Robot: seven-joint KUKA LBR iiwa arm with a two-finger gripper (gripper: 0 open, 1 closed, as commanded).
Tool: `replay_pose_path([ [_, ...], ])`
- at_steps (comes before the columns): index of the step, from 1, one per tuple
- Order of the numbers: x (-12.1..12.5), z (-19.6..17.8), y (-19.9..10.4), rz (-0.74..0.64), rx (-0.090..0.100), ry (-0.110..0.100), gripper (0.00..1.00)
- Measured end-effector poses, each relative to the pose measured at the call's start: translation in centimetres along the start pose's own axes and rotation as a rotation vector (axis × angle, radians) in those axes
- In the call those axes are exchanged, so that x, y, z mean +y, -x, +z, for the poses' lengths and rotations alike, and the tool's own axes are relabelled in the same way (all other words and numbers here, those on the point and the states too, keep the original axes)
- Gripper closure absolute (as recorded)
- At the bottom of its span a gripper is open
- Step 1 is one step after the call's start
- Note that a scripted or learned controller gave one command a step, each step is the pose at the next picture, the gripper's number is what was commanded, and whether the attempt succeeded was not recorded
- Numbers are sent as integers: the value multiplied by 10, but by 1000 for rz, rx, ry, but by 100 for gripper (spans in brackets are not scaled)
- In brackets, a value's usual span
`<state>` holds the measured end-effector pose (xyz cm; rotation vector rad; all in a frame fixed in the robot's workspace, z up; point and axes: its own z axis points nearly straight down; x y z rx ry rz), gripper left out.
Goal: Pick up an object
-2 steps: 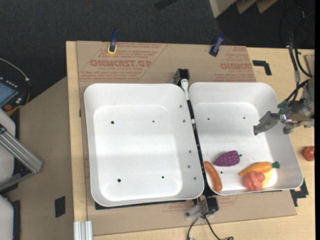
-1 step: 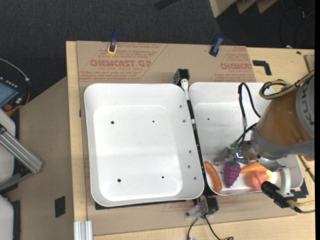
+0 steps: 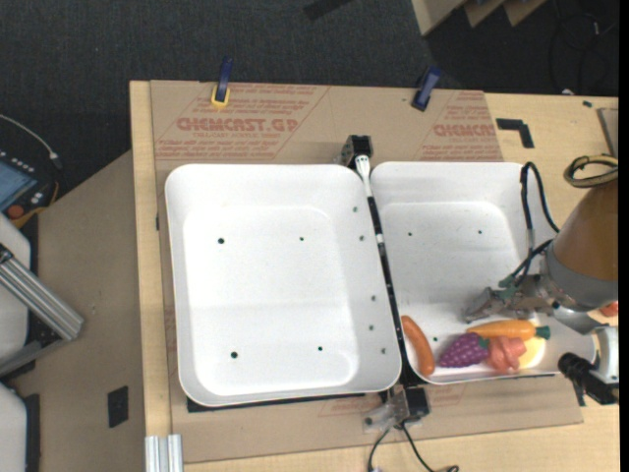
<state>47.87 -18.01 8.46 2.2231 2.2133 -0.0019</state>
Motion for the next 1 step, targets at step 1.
replay_pose_path([
  [1, 2, -71, -12, -6, 1, 5, 0],
])
